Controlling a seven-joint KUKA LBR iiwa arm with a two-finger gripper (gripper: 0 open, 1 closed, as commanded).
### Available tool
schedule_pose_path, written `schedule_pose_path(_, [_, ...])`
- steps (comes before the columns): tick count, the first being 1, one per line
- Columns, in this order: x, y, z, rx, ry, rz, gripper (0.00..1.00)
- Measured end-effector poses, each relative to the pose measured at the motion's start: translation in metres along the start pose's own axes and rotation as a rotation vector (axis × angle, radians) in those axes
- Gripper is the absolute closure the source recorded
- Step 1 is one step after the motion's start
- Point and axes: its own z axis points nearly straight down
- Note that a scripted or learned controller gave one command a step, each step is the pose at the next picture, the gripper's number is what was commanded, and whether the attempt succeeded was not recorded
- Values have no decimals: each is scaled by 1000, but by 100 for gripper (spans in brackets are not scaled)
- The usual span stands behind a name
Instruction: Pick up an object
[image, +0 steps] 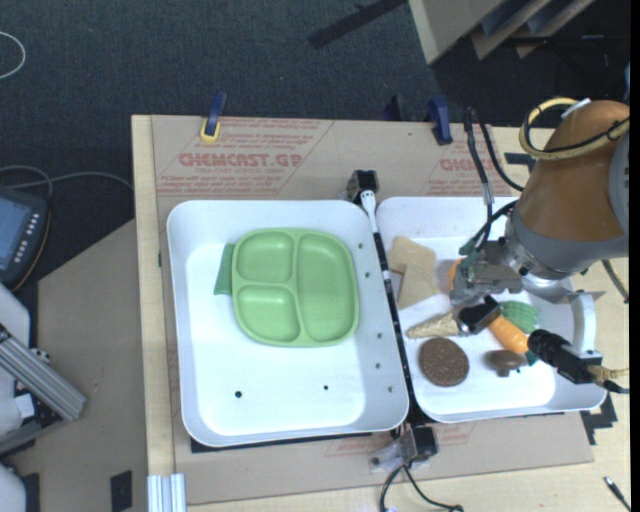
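Note:
My gripper (470, 298) hangs low over the middle of the right bin (430, 213), under the grey and orange wrist. Around it lie several items. A tan wedge (412, 262) sits to its left. A pale cone (432, 324) lies just below-left of it, close to the gripper. A round brown cookie (443, 361) rests nearer the front. An orange carrot-like piece (508, 337) with a green end (520, 313) lies to the right, partly hidden by the gripper. A small brown lump (503, 362) sits beside it.
The left bin (190, 330) holds a green divided plate (295, 286), set toward the back. A raised rim (385, 290) separates the two bins. The arm covers the right bin's back right part.

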Motion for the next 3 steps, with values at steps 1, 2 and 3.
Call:
schedule_pose_path(1, [13,-18,-5,-2,0,-1,100])
schedule_pose_path(2, [3,-26,-21,-8,-3,1,100])
schedule_pose_path(3, [10,-14,-5,-4,-2,-1,100])
